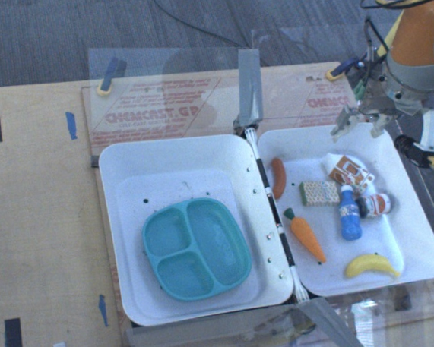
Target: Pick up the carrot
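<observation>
- Camera view, right bin: one orange toy carrot with a green top (306,236), lying flat on the floor of the right-hand shallow white bin (428,259), near its left wall.
- Carrot's long axis: slanted, green end up-left, pointed tip down-right.
- Neighbours: reddish-orange sausage (278,177) above it; speckled green sponge block (320,192) up-right; blue bottle (348,213) to the right; yellow banana (372,265) lower right. None touch the carrot.
- Two-finger gripper (361,119): hangs over the bin's upper right rim; fingers read as spread apart, nothing between them.
- Relation that matters: carrot lies well down-left of the gripper, across the bin, so a diagonal traverse looks needed, with the jaws turned across the slanted axis.
- Left-hand white bin (119,186): holds a teal divided plastic plate (197,249).
</observation>
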`<state>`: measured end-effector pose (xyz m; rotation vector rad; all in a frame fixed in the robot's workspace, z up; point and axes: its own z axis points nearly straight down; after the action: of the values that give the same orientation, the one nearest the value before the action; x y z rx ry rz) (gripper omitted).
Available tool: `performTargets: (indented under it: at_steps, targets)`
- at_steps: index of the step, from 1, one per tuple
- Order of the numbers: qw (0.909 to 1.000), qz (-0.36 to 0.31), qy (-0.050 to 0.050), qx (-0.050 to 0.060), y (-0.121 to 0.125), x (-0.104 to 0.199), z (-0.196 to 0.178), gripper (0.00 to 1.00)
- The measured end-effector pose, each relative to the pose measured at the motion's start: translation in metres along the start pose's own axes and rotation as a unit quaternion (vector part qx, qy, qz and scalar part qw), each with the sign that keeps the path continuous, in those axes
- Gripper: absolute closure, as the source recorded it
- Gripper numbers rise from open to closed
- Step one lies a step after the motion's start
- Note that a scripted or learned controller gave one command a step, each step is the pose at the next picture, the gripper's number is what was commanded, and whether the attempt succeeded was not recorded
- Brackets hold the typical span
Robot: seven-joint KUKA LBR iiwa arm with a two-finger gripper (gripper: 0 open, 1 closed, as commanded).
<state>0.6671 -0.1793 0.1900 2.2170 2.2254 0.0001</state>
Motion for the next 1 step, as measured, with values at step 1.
performTargets:
  at_steps: [1]
  targets:
    - [0.9912,0.132,0.0,0.001,0.0002,0.0287,0.0263,0.0]
